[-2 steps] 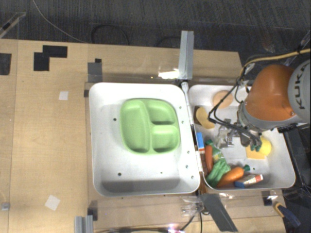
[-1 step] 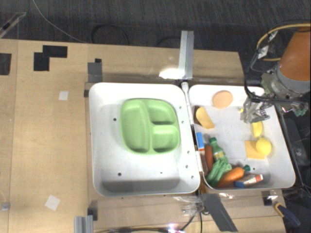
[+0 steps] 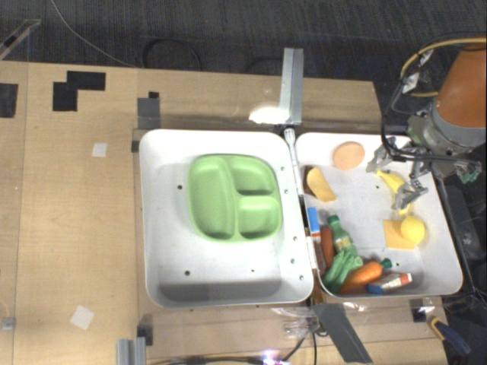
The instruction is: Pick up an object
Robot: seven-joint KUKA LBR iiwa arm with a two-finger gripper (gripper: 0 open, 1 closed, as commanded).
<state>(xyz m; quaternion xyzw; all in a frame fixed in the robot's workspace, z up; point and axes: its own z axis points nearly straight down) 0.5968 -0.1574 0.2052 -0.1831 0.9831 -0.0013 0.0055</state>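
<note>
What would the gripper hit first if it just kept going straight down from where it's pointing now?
Most likely the yellow round fruit lying on the yellow block in the right bin. The gripper hangs just above it. The banana sits close beside, and depth is unclear from this slanted view.

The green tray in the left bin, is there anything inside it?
The green tray sits in the left bin. Its three compartments hold nothing. Whatever lies under the tray is covered, so that can't be seen.
</note>
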